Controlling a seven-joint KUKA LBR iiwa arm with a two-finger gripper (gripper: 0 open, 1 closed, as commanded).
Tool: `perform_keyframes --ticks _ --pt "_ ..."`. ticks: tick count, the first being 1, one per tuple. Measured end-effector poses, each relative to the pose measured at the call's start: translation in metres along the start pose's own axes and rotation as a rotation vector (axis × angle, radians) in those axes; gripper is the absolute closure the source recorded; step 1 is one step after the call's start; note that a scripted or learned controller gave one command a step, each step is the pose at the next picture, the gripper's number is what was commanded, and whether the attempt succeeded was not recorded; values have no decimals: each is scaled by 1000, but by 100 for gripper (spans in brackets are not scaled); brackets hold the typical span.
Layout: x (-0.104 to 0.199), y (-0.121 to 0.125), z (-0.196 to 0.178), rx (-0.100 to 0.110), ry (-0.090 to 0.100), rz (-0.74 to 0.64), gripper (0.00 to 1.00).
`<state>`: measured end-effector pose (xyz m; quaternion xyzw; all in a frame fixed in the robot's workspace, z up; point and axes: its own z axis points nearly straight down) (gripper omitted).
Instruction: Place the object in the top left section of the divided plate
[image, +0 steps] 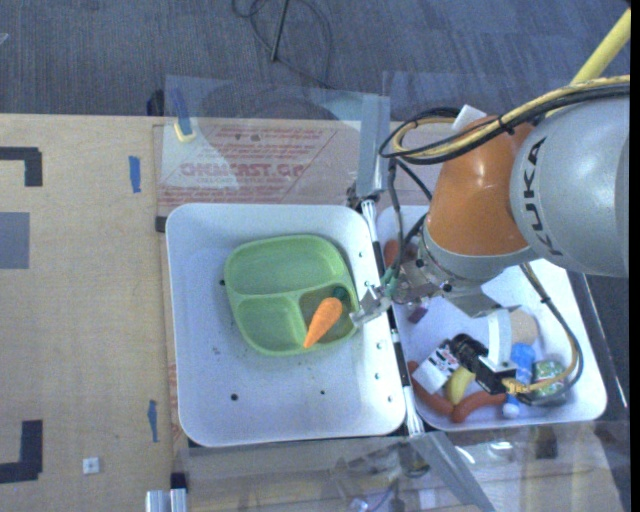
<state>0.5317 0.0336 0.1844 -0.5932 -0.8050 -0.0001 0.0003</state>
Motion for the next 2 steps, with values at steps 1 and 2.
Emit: perform_keyframes --ticks 1,2 --pt "-17 64 -205 -3 -2 -41 0" --pt "-36 7 -112 -2 -1 -194 0"
